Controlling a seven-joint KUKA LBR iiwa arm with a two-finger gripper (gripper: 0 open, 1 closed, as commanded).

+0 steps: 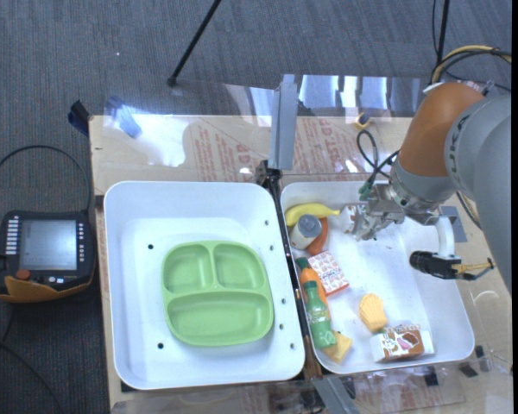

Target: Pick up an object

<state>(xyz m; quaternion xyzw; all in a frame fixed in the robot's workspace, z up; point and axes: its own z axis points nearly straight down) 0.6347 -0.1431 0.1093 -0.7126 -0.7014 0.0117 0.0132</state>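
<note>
Gripper [363, 222] low in the right bin [453, 317], finger state impossible to tell, nothing seen held; banana [311, 212] and red card [328, 272] just left, crowded against neighbours, so risk of closing on air or nudging them aside.

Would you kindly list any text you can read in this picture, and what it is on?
No text can be read.
Cardboard: red print, too blurred.
Red-and-white packet: print too small.
Carton: label too small.
Pendant: screen unreadable.
</note>
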